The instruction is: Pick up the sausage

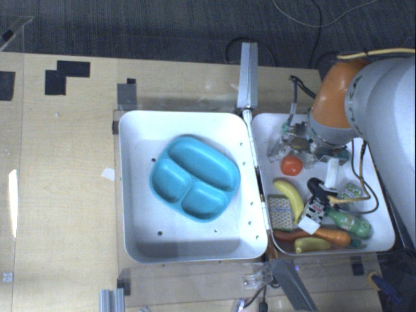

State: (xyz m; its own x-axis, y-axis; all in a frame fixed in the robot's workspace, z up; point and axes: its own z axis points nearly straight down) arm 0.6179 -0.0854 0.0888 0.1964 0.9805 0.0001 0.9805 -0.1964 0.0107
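Observation:
The sausage (286,236), dark reddish brown, lies along the front wall of the right bin (260,149), partly tucked under a yellow fruit (312,244) and a carrot (334,236). My gripper (292,145) hangs over the back part of the same bin, just above a red tomato (292,166). It is well apart from the sausage, with a banana (290,199) lying between them.
A checked sponge-like block (280,212), a small white and black box (313,211) and a green bottle (348,221) crowd the front of the right bin. The left bin (136,174) holds a blue divided plate (195,177). A metal rail (247,77) stands behind the bins.

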